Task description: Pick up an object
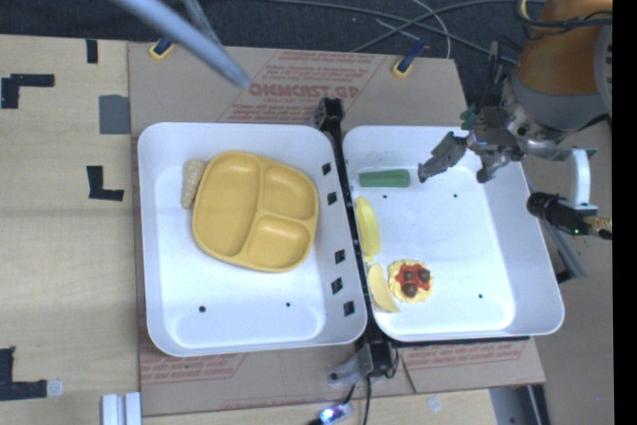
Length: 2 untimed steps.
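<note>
Gripper (460, 161) hangs over the back of the right bin (518, 244), reaching in from the right; its two dark fingers are spread apart with nothing between them, so it is released. Nearest candidate for the pick: the green block (384, 178), lying flat on the bin floor just to the gripper's left, near the back wall. Its long axis runs left to right, roughly parallel to that wall, so the fingers would probably need to straddle its short dimension. Block and gripper appear apart, not touching. Other contents of the right bin: a yellow banana-like piece (367, 228) lying along the left wall, long axis front to back, and nearer the front a small round pastry with red topping (410, 280), with a pale yellow slice (380, 289) touching its left side. Left bin (164, 244) holds a yellow divided plate (255, 211), with a tan sponge-like piece (191, 182) tucked against its left edge. Judgement: approach stage, pick not yet begun.
</note>
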Tool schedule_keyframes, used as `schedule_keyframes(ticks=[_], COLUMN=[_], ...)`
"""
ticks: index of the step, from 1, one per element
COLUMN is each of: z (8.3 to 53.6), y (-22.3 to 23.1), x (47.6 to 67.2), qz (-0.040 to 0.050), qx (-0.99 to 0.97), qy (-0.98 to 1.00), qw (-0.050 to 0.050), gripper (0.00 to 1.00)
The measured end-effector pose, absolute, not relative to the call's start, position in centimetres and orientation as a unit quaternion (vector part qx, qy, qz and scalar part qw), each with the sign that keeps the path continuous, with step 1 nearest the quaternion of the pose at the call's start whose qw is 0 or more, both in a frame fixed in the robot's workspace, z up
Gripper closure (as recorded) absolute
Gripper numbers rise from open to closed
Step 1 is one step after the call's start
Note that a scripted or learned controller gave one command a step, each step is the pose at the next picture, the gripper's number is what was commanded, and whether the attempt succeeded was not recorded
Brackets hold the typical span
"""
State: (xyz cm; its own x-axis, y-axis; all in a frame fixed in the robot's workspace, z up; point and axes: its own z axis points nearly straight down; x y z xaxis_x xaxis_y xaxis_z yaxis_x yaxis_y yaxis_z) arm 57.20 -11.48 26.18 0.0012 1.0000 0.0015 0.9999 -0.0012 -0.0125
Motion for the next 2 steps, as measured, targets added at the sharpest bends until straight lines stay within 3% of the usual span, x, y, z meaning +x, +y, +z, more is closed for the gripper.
schedule_keyframes(ticks=[1,2], z=[26.8,20.4], y=[-11.5,-11.6], x=[57.4,57.7], qz=[0.0006,0.0027], qx=[-0.707,-0.707], qy=[-0.708,-0.707], qw=[0.001,0.003], gripper=[0.0,0.0])
